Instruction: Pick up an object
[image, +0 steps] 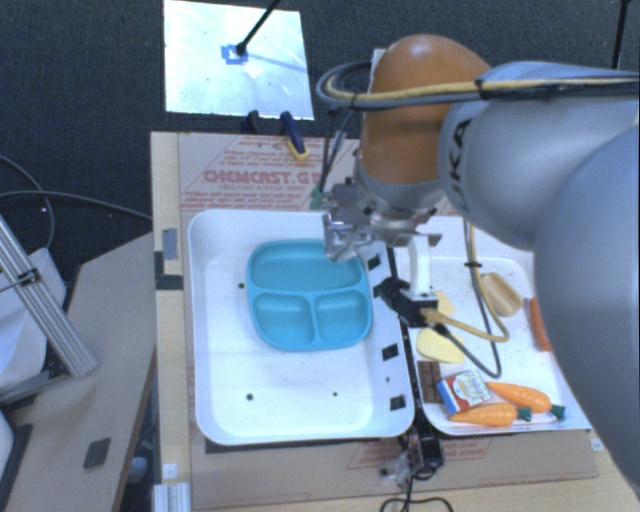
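Observation:
A blue plate (305, 305) with three compartments lies in the left white bin (215, 400), toward its back. My gripper (345, 242) hangs over the plate's far right rim, below the orange wrist band (415, 110). Whether it touches the plate is unclear. In the right bin (520, 265) lie two orange toy carrots (520, 396) (486, 415), a small printed packet (462, 388), a yellow piece (440, 346) and a wooden spoon (500, 293). The arm hides the right bin's back part.
A cardboard sheet (250, 175) lies under the bins, with a blue and yellow clamp (293, 137) at its back edge. A shiny panel (235, 60) lies behind it. Metal rails (40, 300) stand at the far left. A cable (475, 325) crosses the right bin.

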